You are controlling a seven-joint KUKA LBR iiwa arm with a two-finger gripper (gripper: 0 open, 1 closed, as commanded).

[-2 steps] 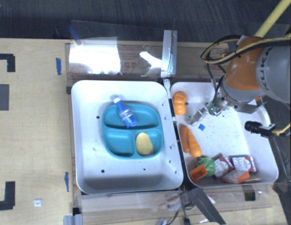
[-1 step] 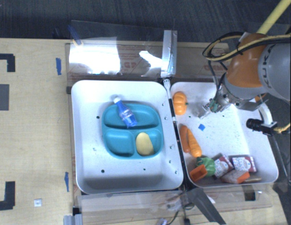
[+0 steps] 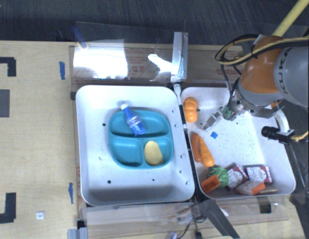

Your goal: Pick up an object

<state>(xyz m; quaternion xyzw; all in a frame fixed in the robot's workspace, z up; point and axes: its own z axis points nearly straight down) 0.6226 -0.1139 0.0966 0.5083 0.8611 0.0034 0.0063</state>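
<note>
My gripper (image 3: 212,121) hangs over the upper middle of the right bin (image 3: 274,156), open, with nothing between its fingers. It reaches in from the grey and orange arm (image 3: 264,76) at the top right. An orange round fruit (image 3: 191,108) lies just left of the gripper by the bin's left wall. A small blue scrap (image 3: 213,135) sits on the bin floor just below it. Further down lie a carrot (image 3: 202,151), a green and orange toy vegetable (image 3: 216,178) and red-and-white packets (image 3: 248,176).
The left bin (image 3: 89,148) holds a blue divided plate (image 3: 118,153) with a small blue bottle (image 3: 133,120) and a yellow oval fruit (image 3: 153,152) on it. A clear plastic sheet (image 3: 119,59) lies behind the bins. Cables (image 3: 234,46) loop near the arm.
</note>
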